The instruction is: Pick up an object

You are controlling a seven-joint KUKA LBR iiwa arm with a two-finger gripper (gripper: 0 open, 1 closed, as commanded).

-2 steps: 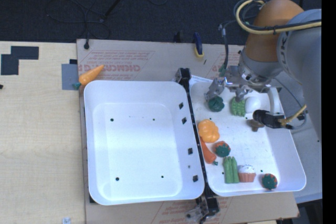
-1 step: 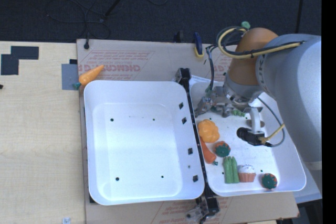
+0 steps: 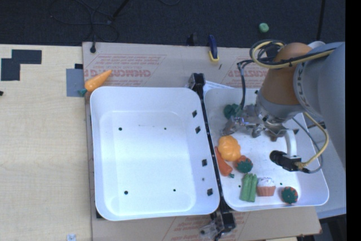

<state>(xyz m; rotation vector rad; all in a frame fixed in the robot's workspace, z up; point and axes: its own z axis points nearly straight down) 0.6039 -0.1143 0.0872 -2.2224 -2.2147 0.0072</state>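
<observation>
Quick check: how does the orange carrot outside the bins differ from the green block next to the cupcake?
The carrot is orange and tapered; the green block is green and blunt-ended. The carrot lies outside the bins, on the board by the left bin's far corner; the block lies inside the right bin, beside the cupcake. Both are small, elongated toys lying free.

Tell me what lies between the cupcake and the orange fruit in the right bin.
In the camera view, a small round red-green piece lies between the cupcake and the orange fruit.
</observation>
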